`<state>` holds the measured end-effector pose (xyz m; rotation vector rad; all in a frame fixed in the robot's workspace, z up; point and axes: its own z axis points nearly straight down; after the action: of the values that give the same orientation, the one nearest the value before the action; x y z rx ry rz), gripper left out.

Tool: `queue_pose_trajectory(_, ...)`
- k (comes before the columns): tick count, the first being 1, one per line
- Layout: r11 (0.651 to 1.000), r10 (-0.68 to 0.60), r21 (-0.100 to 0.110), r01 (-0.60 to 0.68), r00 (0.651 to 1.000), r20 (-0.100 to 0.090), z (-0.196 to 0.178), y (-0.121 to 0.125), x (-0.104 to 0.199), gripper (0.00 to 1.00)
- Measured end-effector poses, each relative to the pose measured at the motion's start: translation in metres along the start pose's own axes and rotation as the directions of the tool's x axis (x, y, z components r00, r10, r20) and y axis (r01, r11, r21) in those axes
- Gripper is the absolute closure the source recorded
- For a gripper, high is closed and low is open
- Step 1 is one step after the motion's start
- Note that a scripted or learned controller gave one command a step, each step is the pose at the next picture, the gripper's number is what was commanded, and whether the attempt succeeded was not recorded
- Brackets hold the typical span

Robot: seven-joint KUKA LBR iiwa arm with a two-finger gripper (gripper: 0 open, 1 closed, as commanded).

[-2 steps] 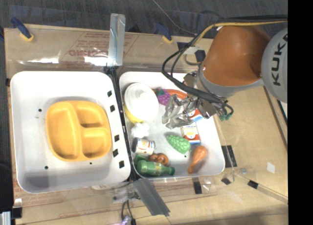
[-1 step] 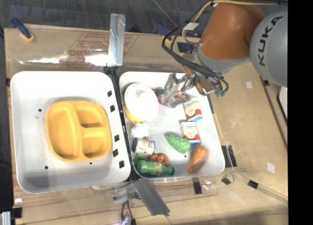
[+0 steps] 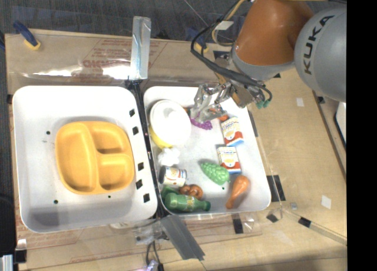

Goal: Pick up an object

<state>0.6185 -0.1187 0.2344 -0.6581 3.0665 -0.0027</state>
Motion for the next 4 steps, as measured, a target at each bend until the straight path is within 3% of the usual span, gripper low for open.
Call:
queue_pose_trajectory(1, 0.993, 0.119, 0.002, -0.119, 0.993, 0.000, -0.021, -0.037, -0.007, 1.00)
queue_pose_trajectory(2, 0.948, 0.320, 0.000, -0.320, 0.948, -0.005, 0.040, -0.086, -0.004, 1.00)
queue_pose_trajectory(3, 0.846, 0.533, 0.003, -0.533, 0.846, 0.003, -0.056, -0.101, 0.002, 1.00)
queue_pose_trajectory(4, 0.825, 0.565, -0.001, -0.565, 0.825, -0.017, 0.088, -0.053, 0.041, 1.00)
